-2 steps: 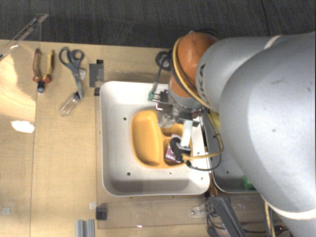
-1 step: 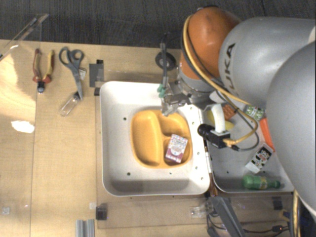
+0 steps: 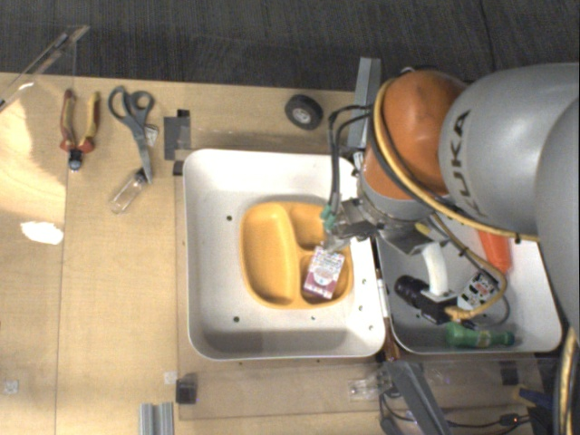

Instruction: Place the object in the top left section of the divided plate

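A yellow divided plate point(image 3: 272, 252) lies in the left white bin point(image 3: 213, 243). My gripper point(image 3: 331, 236) reaches in from the right and hangs over the plate's right side. A small pink and purple packet point(image 3: 324, 275) hangs tilted from its fingertips, and the gripper is shut on the packet's top edge. The packet sits over the plate's lower right section, close to the rim. The plate's large left section and its upper right section hold nothing.
The right bin point(image 3: 535, 338) holds a white object point(image 3: 435, 268), an orange object point(image 3: 497, 250) and a green object point(image 3: 476, 337), partly hidden by the arm. Scissors point(image 3: 136, 120), pliers point(image 3: 77, 125) and a tape roll point(image 3: 304, 111) lie on the bench beyond the bins.
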`<state>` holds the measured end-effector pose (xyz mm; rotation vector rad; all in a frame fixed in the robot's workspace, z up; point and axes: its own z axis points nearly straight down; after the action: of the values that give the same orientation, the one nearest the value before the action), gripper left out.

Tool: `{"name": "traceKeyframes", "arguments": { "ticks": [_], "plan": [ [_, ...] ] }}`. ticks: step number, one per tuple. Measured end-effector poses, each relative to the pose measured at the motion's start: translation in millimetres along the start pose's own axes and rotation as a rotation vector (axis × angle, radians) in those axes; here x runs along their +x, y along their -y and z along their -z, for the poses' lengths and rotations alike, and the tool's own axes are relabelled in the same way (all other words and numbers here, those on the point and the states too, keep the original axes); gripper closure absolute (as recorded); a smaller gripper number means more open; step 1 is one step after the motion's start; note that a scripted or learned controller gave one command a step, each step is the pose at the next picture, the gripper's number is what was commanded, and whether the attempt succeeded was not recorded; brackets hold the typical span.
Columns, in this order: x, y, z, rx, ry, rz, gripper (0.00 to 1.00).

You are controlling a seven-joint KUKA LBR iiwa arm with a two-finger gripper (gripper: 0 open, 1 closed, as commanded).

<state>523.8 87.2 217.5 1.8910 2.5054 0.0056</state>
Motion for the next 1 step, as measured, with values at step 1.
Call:
{"name": "traceKeyframes", "arguments": {
  "ticks": [1],
  "plan": [
    [40.5, 4.6, 67.4, -0.003, 0.0, 0.02, 1.0]
  ]
}}
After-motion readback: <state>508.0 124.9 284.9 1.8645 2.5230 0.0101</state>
